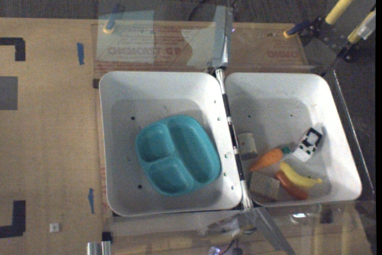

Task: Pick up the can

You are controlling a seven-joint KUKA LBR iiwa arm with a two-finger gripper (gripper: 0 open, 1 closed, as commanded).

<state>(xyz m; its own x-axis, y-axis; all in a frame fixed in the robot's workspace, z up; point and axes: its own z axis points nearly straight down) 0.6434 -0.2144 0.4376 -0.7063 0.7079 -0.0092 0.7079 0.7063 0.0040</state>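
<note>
1. As best we can make out in this soft view, the can is the small greyish object in the right bin. It sits against the bin's left wall, just above the carrot.
2. We cannot tell how the pincer stands, or whether it grips anything.
3. We judge the reach not yet begun. The next move calls for a descent over the can, kept off the wall and the carrot.

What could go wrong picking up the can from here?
The small greyish item, possibly the can, sits against the right bin's left wall, leaving little room to grasp it on that side. The carrot lies close beside it and might get bumped or grabbed instead.
</note>
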